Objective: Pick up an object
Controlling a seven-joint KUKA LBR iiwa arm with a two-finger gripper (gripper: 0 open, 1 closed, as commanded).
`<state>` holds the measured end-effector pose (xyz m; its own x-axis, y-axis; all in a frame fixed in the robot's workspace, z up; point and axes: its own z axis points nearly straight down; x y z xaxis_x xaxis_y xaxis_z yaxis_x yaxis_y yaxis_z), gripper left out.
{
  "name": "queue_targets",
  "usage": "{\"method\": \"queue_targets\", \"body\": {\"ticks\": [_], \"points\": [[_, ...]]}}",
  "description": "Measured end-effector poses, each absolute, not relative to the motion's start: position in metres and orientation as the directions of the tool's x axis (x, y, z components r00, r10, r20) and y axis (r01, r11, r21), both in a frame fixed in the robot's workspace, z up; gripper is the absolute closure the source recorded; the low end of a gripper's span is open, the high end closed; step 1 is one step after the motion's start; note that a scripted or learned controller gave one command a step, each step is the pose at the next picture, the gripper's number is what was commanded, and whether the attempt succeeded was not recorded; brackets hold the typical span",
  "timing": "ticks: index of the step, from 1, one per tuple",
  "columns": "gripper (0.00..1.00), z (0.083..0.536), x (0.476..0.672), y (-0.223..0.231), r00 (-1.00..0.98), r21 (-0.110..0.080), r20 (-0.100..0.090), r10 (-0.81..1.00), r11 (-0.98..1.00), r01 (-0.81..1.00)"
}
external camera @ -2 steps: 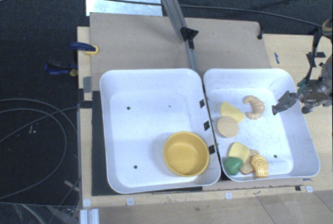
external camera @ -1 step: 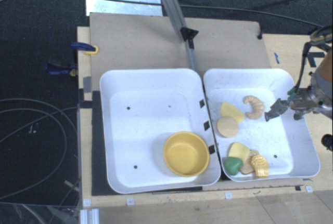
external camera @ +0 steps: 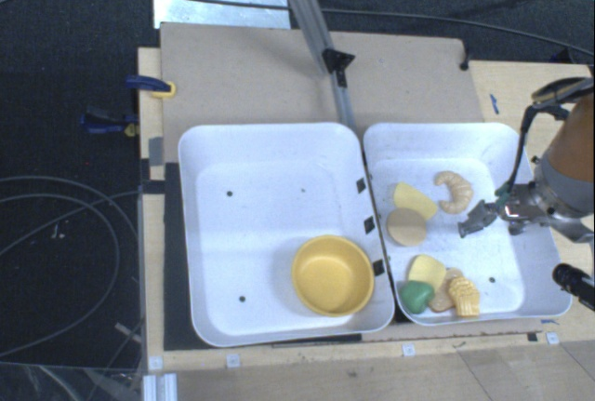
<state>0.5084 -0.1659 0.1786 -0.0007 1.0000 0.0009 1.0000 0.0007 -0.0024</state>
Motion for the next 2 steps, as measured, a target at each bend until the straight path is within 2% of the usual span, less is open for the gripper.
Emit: {"method": "queue_targets", "body": {"ticks": [1, 2], "points": [[0.0, 0.117, 0.504, -0.162, -0.001, -0.004, 0.001, 1.0, 0.001, 1.0], [1.0, 0.131, 0.506, -0.163, -0.001, 0.004, -0.001, 1.0, 0.001, 1.0]]}}
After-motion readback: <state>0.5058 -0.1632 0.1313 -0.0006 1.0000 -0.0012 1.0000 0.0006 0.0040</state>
